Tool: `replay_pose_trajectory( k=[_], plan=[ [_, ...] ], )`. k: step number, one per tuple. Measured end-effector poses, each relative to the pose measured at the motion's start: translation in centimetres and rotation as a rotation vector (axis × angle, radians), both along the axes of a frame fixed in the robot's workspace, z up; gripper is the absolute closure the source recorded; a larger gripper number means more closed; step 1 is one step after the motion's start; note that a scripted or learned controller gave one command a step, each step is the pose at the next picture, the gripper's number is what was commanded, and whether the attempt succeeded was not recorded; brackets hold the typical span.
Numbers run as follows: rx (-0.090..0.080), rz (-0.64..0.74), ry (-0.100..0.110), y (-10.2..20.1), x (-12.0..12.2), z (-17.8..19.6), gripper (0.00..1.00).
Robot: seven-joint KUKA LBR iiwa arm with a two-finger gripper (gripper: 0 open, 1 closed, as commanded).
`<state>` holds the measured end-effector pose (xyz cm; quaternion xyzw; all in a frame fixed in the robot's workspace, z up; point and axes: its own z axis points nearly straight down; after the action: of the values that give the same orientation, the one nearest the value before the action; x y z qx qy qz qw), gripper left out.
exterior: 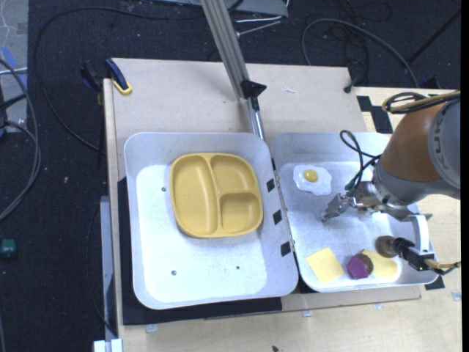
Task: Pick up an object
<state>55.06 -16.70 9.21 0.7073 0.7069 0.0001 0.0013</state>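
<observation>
Camera view shows the arm (pixel 421 156) reaching in from the right of the frame over the right bin (pixel 293 149), its gripper (pixel 335 210) hanging low near the bin's middle, just below a toy fried egg (pixel 313 179); whether its fingers are spread or closed I cannot tell, and nothing shows between them. Along the lower edge of that bin lie a yellow cheese slice (pixel 325 264), a purple object (pixel 358 266) and a small brown piece (pixel 386 246), all apart from the gripper. The left bin (pixel 146 270) holds a yellow divided plate (pixel 217 194) in its upper middle.
</observation>
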Motion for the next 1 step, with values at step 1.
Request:
replay_pose_trajectory(
  k=[1],
  plan=[
    [-0.002, -0.001, -0.005, -0.10, 0.14, 1.31, 1.00]
  ],
)
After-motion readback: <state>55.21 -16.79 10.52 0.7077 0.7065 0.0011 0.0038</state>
